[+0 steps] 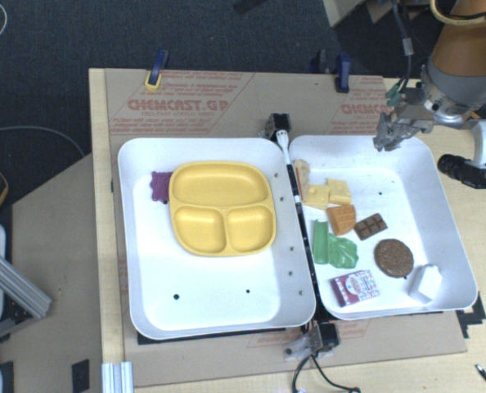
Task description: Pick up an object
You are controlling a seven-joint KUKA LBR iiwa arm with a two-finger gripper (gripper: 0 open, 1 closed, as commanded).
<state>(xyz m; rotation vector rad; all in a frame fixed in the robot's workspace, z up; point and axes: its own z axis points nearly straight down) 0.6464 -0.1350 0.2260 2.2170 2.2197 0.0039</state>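
Candidate object: the brown round cookie (pixel 393 257), lying flat well below the tool (pixel 388 137) in the right bin (pixel 447 211). Judged light, rigid, thin; grasp across its rim. A chocolate bar (pixel 370 225) lies beside it. Tool state cannot be determined; nothing seen held.

Purple piece (pixel 159 186) partly under tray (pixel 222 207)

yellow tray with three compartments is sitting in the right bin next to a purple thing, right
Not quite: the camera view shows the yellow tray in the left bin, not the right one. The rest holds: it has three compartments, and the purple thing lies right beside it.
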